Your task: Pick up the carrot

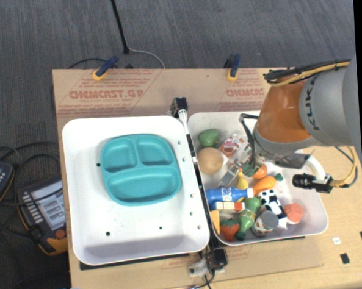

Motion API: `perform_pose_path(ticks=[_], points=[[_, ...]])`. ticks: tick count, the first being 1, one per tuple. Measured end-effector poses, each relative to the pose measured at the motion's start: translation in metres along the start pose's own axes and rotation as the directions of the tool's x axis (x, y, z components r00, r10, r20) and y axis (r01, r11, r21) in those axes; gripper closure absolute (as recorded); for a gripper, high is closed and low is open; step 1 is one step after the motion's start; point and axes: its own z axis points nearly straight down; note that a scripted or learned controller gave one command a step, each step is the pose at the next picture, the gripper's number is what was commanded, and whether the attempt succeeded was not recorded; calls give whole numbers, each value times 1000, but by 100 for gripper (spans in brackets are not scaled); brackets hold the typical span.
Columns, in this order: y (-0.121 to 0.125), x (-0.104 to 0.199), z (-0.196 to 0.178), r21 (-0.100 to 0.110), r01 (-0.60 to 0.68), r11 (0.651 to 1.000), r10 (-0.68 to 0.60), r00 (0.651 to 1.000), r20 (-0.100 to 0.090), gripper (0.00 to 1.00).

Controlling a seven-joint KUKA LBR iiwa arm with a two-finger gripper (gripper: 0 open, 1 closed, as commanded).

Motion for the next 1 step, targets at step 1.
perform_pose_path(ticks=[1], points=[[-21, 17, -3, -21, 148, 989, -147, 989, 21, 0]])
